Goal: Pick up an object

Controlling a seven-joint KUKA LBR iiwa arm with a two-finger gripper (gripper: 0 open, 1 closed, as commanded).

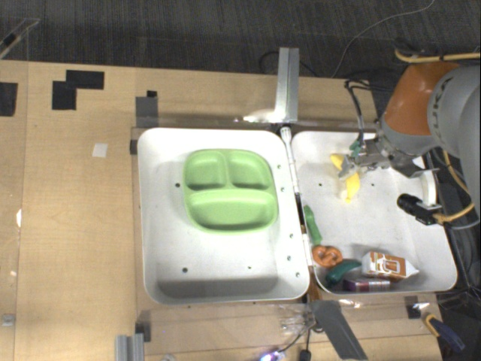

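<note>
A robotics lab or test cell, by every sign. Pale wooden bench (68, 224) marked with black tape squares toward its far left corner. Two shallow white bins (150, 224) set side by side, parted by a metal rail (288, 85) bolted at the far edge. Grey industrial arm (440, 107) with an orange band at the right edge. Loose cables (376, 25) trailing over dark carpet (188, 13) beyond the bench.

Two white bins (150, 224), one green tray (229, 189)

Green tray (229, 190), yellow banana (349, 185)
</note>
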